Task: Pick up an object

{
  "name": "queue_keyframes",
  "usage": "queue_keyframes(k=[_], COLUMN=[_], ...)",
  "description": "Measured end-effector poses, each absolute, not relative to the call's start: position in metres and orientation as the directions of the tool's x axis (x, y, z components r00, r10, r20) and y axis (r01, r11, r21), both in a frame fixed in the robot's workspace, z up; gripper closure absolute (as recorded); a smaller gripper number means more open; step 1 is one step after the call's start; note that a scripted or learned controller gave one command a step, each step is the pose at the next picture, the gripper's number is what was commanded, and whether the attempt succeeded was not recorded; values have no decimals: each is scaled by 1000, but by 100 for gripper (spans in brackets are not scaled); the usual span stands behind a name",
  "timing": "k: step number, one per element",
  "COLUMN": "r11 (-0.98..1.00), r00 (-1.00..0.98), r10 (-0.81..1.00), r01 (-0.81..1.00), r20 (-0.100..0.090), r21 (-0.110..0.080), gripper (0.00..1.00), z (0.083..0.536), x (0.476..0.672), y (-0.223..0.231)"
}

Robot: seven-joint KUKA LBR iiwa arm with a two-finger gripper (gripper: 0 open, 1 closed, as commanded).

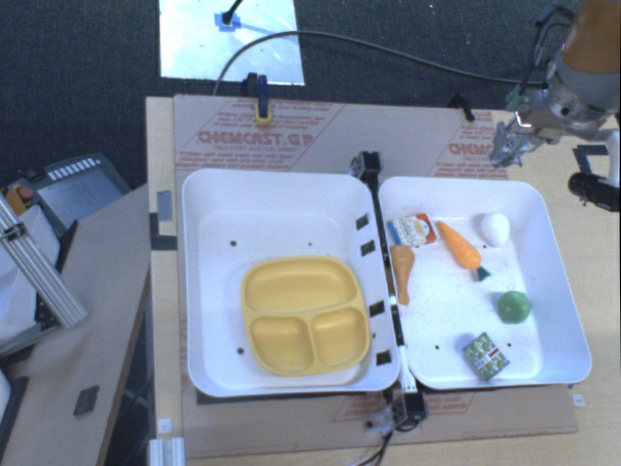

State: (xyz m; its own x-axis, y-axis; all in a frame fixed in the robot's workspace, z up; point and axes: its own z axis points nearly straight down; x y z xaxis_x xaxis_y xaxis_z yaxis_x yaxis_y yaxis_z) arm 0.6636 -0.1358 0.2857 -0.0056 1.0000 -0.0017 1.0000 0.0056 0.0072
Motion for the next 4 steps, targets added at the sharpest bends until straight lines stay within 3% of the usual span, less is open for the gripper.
queue_keyframes(k=[4], r11=[9], r00=[-9], r10=[1000], r01=[1000], r20=[2], r21=[0], gripper=[100], z=[267], x=[625], y=[81])
